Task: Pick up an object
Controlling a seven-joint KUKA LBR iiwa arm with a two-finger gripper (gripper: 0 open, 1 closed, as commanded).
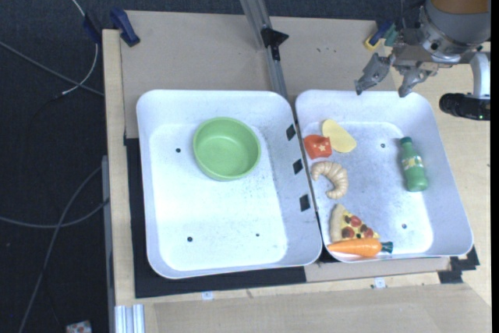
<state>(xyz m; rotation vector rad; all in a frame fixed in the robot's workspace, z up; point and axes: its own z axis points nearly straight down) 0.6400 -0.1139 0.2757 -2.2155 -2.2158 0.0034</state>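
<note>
The gripper hangs spread open and empty above the far rim of the right bin, so nothing is picked up yet; the whole grab is left to do. Below it in that bin lie six things: one green bottle, one yellow chip, one red piece, one croissant, one pizza slice, one carrot. The left bin holds one green bowl.
</note>
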